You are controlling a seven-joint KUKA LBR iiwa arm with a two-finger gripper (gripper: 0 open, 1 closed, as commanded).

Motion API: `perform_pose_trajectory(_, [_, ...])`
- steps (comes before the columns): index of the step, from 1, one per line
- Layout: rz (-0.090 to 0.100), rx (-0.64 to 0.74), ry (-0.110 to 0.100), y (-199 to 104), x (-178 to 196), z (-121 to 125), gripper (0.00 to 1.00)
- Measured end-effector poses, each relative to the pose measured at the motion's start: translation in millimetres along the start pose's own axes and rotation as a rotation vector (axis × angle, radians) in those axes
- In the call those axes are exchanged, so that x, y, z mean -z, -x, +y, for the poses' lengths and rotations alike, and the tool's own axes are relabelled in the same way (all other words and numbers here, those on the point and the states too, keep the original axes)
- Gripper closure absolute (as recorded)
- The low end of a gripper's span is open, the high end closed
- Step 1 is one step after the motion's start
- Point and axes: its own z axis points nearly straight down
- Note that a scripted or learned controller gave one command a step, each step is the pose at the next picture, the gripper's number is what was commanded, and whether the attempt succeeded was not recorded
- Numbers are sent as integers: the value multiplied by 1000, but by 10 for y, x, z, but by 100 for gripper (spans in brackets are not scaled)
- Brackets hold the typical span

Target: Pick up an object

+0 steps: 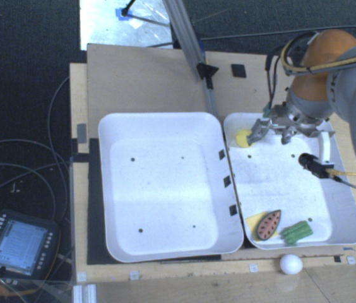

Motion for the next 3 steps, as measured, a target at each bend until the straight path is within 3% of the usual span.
perform_pose_trajectory(1, [0, 0, 2, -2, -421, -4, 0])
perform_pose_trajectory(2, [-1, 0, 6, 0, -293, 11, 100])
perform_pose_trajectory(3, [-1, 0, 8, 77, 169, 16, 100])
